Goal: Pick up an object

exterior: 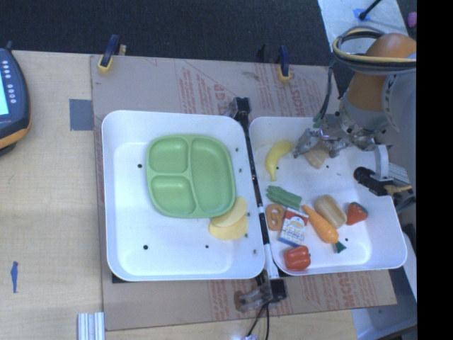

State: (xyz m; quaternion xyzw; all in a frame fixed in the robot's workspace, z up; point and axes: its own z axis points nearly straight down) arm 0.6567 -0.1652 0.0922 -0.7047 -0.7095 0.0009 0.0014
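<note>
My gripper hangs over the far part of the right bin, right above a small tan block that touches its underside. In that bin lie a banana, a green bean-like piece, a pretzel, a small box, a carrot, a bread roll, a red strawberry-like piece and a red pepper. The left bin holds a green divided plate and a yellow slice.
The grey arm with its orange band fills the right rear corner. A black part of the arm overhangs the right bin's right side. A handheld control unit lies at the far left of the bench.
</note>
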